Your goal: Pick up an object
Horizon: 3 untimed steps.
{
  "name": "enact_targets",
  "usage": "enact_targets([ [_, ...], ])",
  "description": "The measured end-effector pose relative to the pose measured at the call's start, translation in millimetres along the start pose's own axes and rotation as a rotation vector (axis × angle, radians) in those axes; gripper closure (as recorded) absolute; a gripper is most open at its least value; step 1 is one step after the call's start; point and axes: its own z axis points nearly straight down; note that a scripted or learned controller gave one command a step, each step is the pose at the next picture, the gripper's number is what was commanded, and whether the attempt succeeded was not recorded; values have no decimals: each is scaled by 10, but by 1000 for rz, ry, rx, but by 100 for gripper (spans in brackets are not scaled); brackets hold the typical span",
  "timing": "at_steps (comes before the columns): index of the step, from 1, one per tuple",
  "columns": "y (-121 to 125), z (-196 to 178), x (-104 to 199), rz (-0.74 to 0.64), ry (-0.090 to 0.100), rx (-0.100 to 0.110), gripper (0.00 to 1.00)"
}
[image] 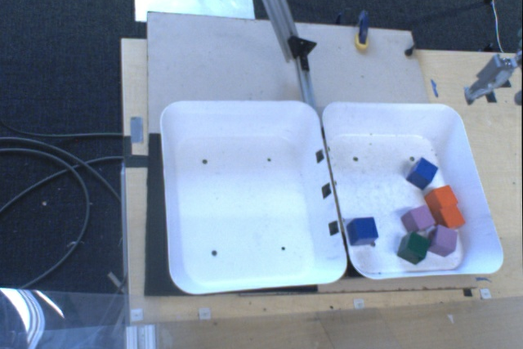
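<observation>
Several small blocks lie in the right bin (458, 135), toward its near right corner. They are a blue block (422, 173), an orange block (444, 206), a purple block (417, 218), a second purple block (444, 240) and a green block (413, 247). A second blue block (362, 230) sits apart near the bin's left wall. My gripper (493, 76) shows as a grey piece at the right edge of the camera view, beyond the bin's far right corner and well away from every block.
The left bin (176, 176) adjoins the right one. A slanted metal pole (274, 0) crosses the board behind the bins, near a yellow and blue clamp (361, 30). Black cables (49, 176) lie on the floor at left.
</observation>
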Motion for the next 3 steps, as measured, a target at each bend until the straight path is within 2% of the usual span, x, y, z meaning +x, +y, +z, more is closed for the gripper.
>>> enact_targets([
  [1,-162,-808,312,-14,4,-1,0],
  [2,193,-768,-93,-5,2,6,0],
  [3,190,-895,-72,-13,1,1,100],
])
